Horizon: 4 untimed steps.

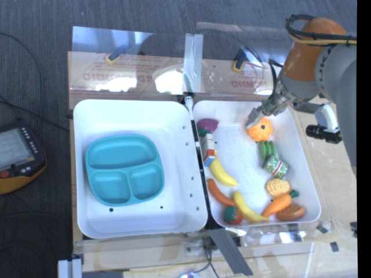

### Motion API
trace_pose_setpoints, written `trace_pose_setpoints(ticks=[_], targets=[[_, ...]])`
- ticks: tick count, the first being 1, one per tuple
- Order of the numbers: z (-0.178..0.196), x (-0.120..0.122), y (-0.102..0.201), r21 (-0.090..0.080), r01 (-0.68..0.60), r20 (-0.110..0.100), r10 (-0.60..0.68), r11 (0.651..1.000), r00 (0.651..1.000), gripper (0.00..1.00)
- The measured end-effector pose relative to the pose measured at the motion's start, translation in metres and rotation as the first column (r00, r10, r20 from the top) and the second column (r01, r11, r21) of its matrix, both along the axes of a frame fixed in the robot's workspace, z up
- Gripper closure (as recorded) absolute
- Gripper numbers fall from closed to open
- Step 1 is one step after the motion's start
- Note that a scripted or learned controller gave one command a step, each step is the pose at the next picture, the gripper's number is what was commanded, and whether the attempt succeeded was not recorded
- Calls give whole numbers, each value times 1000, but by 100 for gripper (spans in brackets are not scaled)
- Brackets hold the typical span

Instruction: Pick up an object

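Observation:
My gripper (259,117) hangs over the upper right part of the right bin (306,155), its tip just above and touching an orange pumpkin-like toy (261,131). Whether that toy sits between its fingers is not visible. Below the orange toy lie a green pepper (266,150), a green-and-white can (276,167), a corn piece (278,186), a carrot (276,204) and a brown sausage (290,212). Toward the bin's left side are a purple toy (207,124), two bananas (222,173) (248,208) and a red-orange chili (218,193).
The left bin (174,120) holds a teal divided plate (124,168). A clear divider wall (193,62) rises at the back between the bins. A handheld pendant (17,154) lies on the floor at far left.

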<state>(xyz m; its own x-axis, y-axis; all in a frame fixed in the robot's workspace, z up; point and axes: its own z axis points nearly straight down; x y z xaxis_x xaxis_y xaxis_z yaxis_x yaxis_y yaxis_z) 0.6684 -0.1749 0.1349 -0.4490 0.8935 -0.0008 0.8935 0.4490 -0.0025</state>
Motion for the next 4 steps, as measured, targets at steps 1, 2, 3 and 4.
trace_pose_setpoints(ticks=[1,2,3,4], targets=[[-4,0,75,2,127,-4,-127,992,992,100],[-17,-16,-6,-1,146,-4,-146,989,989,100],[51,2,56,1,258,3,-258,966,966,100],[-32,-2,6,1,-25,-7,25,1000,1000,100]])
